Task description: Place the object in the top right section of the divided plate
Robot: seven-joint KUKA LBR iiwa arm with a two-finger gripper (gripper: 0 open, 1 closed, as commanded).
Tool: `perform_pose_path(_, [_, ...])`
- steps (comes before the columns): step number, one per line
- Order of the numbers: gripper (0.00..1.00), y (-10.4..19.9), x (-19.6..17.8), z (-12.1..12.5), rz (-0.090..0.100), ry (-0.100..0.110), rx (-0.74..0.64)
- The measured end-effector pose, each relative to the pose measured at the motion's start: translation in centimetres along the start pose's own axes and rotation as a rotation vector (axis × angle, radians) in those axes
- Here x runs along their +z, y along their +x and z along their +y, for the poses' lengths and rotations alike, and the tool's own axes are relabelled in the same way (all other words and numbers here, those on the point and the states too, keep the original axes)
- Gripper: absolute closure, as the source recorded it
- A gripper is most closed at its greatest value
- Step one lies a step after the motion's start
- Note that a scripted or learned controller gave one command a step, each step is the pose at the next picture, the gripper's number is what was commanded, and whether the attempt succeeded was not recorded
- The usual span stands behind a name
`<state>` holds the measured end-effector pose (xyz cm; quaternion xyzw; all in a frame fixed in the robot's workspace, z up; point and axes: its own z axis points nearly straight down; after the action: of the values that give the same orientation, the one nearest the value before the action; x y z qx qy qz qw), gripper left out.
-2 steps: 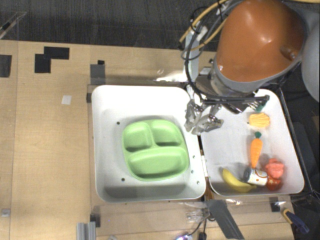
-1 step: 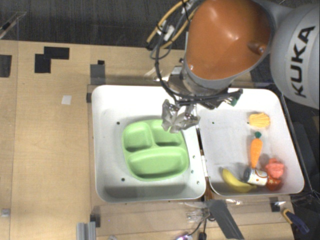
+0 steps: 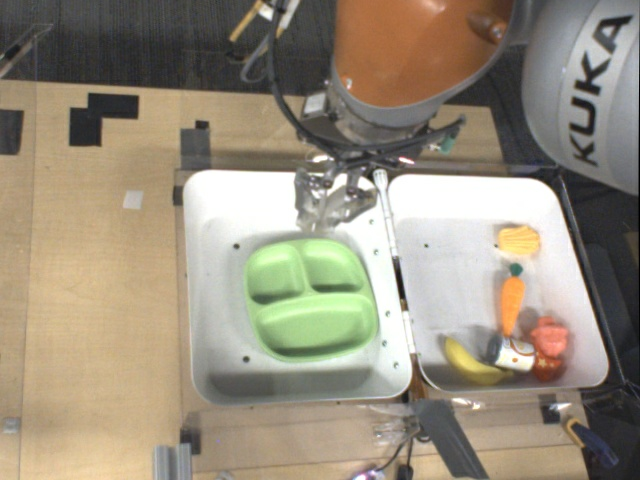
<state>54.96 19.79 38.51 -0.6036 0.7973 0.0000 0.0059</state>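
Pincer (image 3: 326,200) blurred above green plate (image 3: 310,299); grip state unclear.

A banana (image 3: 472,360), a carrot (image 3: 511,303) and a yellow corn (image 3: 519,240) are seen in the right bin (image 3: 440,218).

We see our arm (image 3: 480,58) coming in from the right side of the view, a thick grey link bearing black KUKA lettering at the upper right corner. From there it bends toward the middle of the picture, where the wide orange band (image 3: 420,23) fills the top centre, rounded and glossy. Below the band sits a grey wrist ring (image 3: 385,118) with cables (image 3: 275,13) looping off to its left. Under the wrist hangs our gripper (image 3: 330,200), pointing straight down; its metal parts look shiny and blurred, so we cannot tell how its fingers stand.
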Motion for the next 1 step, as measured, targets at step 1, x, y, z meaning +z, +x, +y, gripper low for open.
perform_pose_path(1, [1.0, 1.53, 10.73, 1.55, 0.002, -0.004, -0.283])
